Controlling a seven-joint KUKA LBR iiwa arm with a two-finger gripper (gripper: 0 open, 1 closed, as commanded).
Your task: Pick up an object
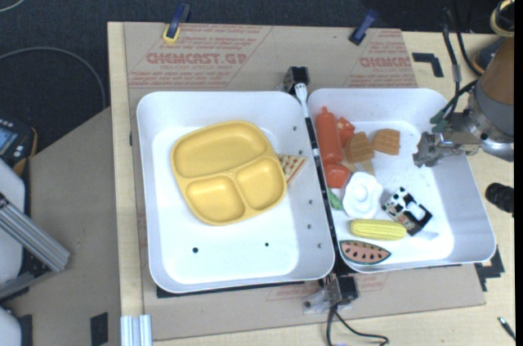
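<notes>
Pincer hangs over the right bin near its right wall, can't tell its state. Toy food sits left of it: hot dog, corn, watermelon slice. Yellow plate fills the left bin.

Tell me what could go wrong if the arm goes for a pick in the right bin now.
The toys are crowded: the fried egg touches the corn and the red bottle, so the gripper may snag a neighbour. The watermelon slice lies flat near the bin's rim, likely hard to grasp.
</notes>
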